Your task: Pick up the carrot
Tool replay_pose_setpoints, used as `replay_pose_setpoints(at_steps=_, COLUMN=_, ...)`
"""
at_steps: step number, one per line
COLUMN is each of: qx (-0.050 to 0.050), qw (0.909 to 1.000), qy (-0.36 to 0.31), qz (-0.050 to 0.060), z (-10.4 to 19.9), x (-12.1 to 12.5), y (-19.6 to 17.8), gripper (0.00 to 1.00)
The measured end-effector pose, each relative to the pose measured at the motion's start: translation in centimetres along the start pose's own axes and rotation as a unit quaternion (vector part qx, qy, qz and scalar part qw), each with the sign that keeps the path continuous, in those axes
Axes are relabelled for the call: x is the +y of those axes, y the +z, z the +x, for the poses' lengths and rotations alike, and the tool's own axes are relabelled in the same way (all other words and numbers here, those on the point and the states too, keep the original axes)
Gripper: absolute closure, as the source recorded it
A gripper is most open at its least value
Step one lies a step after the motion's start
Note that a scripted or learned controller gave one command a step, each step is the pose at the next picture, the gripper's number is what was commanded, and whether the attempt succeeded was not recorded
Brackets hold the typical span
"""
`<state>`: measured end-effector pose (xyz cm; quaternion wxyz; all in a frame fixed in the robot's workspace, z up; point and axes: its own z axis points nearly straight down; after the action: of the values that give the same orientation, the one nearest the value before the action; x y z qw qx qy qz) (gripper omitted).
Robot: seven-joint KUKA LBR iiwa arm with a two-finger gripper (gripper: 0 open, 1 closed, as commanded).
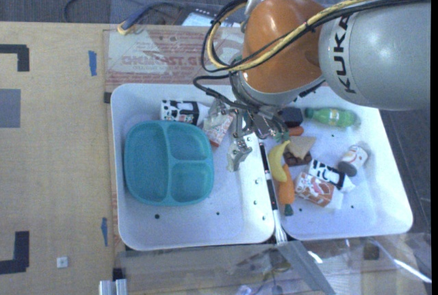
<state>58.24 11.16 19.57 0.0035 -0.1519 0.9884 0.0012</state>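
- From above, the grey arm (383, 47) with its orange band (280, 40) reaches in from the right and hangs over the seam between the two white bins.
- The gripper (237, 153) points down over the right part of the left bin (178, 232), just right of the teal divided plate (168, 162). Its metal fingers look close together with nothing visible between them, though I can't tell for sure how far they are parted.
- The carrot (285, 189) lies in the right bin (383, 218), hard against its left wall, running lengthwise just below the banana (276, 158) and touching it. It sits right of the gripper, apart from it.
- A red and white carton (315, 189) lies just beside the carrot on its right.
- A green bottle (332, 116) lies along the far side of the right bin, near the arm.
- In the left bin, a small black and white cow-patterned carton (179, 111) stands by the far wall, above the plate.
- A small pale packet (217, 128) lies between that carton and the gripper.
- The bins rest on a light wooden surface (48, 170) marked with blue tape.
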Motion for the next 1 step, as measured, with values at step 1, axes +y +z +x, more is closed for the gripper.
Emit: replay_pose_setpoints(at_steps=1, qx=-0.003, qw=0.9891, qy=-0.147, qz=-0.002, z=-5.06, x=6.03, y=9.14, gripper=0.00)
